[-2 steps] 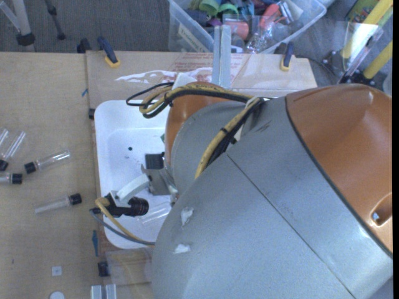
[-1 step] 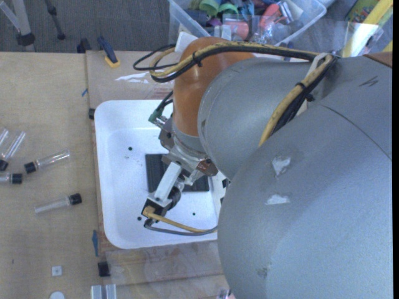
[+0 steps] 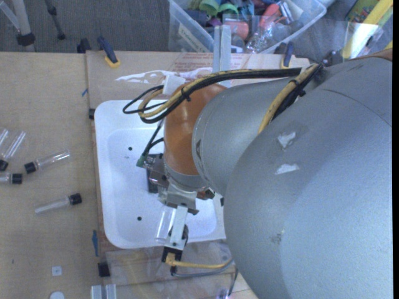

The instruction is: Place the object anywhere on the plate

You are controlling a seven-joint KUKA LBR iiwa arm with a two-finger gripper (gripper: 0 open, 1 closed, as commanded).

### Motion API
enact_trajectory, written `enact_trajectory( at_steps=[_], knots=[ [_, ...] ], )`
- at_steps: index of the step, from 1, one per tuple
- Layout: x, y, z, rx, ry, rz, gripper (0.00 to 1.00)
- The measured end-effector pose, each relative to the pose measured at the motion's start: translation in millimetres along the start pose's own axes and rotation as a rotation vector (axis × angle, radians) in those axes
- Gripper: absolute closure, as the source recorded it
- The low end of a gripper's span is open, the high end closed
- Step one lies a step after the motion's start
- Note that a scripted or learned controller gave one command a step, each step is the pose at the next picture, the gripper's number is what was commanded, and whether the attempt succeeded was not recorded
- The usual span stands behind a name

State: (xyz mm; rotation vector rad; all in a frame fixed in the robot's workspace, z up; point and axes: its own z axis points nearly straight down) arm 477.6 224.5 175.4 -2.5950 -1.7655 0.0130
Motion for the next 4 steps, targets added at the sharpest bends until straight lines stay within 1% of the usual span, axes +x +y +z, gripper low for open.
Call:
enact_trajectory(
  at_steps=[1, 2, 3, 4],
  knots=[
    [42, 107, 29, -0.007, 0.002, -0.353, 1.00],
    [56, 141, -67, -0.009, 0.001, -0.718, 1.00],
    [58, 179, -33, -0.008, 0.003, -0.159, 1.00],
    [65, 162, -85, -0.011, 0.003, -0.445, 1.00]
  ],
)
